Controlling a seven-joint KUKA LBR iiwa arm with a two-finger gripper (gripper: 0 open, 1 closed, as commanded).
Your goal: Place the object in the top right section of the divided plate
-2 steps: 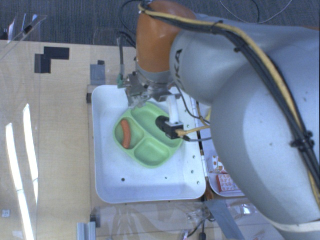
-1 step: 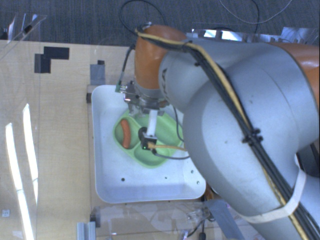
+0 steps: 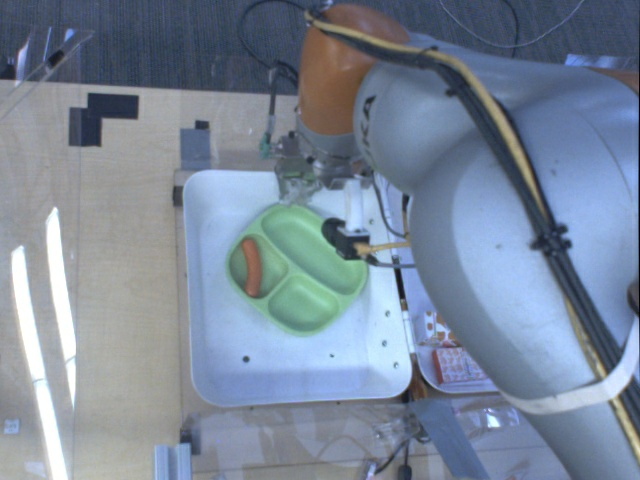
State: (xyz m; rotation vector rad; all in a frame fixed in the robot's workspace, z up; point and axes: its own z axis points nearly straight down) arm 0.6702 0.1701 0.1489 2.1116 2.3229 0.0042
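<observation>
Grey arm (image 3: 500, 198) bends down from the right over the green divided plate (image 3: 300, 268); its grasping end is hidden.

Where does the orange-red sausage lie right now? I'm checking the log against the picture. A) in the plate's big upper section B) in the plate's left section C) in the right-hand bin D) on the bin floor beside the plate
B: the sausage lies inside the small left section of the green divided plate, which sits in the left white bin.

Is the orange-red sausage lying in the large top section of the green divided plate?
No, the orange-red sausage lies in the small left section of the green divided plate, inside the left white bin.
</observation>
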